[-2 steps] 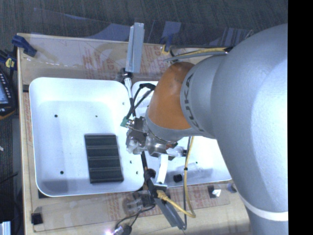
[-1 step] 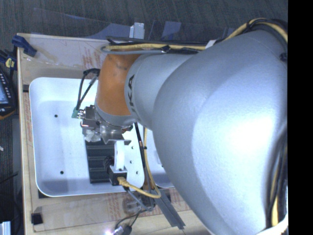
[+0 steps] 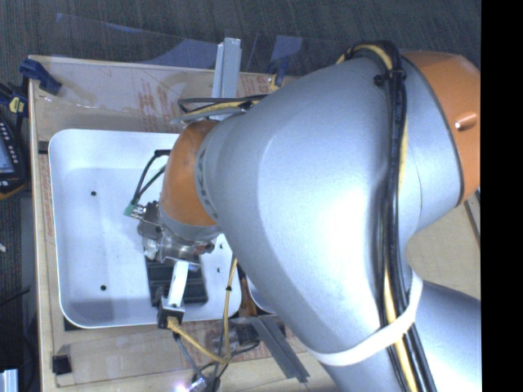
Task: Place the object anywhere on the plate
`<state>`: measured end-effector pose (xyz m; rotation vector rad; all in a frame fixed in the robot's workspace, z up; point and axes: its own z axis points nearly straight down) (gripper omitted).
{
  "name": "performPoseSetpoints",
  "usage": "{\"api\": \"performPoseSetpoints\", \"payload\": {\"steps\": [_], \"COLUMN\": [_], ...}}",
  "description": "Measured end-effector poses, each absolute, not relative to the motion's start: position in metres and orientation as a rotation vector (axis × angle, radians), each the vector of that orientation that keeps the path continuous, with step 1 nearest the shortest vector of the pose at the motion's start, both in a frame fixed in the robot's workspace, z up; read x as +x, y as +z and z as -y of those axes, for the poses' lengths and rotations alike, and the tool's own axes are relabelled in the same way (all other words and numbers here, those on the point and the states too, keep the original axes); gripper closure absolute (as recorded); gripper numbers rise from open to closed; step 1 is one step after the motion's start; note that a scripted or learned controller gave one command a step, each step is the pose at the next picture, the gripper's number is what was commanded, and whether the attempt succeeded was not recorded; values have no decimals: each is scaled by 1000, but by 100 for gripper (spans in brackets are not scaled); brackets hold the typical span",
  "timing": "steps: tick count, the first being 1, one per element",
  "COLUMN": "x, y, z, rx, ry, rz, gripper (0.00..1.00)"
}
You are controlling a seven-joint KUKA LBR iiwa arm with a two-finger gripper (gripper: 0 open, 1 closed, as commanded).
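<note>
Nearest to my camera is the arm [image 3: 327,202]. Its big grey shell is smooth and rounded, with a soft shine, and it covers the middle and the right of the view. A black cable [image 3: 392,137] runs along the shell. Lower down the arm narrows to the orange band [image 3: 184,186], which is glossy. Below the band sits the gripper [image 3: 161,237], a small block of bare metal, over the right part of a white bin [image 3: 90,219]. I cannot tell if the gripper is open or closed from this angle.

The bin is shallow, with rounded corners and a smooth, matte floor. Two small dark dots [image 3: 92,193] mark this floor. The bin rests in a bench frame [image 3: 106,88] of pale, worn wood with reddish stains. A blue clamp [image 3: 37,73] sits at the far left corner of the frame, and a grey metal post [image 3: 230,64] stands at its far edge. Around the bench the floor [image 3: 122,15] is dark carpet with a fine weave.

The arm hides the rest of the bench, so I cannot tell where the object or the plate lies.
</note>
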<state>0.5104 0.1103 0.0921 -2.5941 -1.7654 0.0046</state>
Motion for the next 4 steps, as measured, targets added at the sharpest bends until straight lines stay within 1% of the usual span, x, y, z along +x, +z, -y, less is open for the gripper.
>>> {"api": "performPoseSetpoints", "payload": {"steps": [1,2,3,4], "x": [483,499,531,476], "y": [91,235,267,323], "z": [-199,-220,-205,-106], "rx": [-2710,-2867,-2946,-3023], "ry": [7,5,8,4], "rz": [1584,1278,1086,842], "gripper": [100,100,100,100]}}
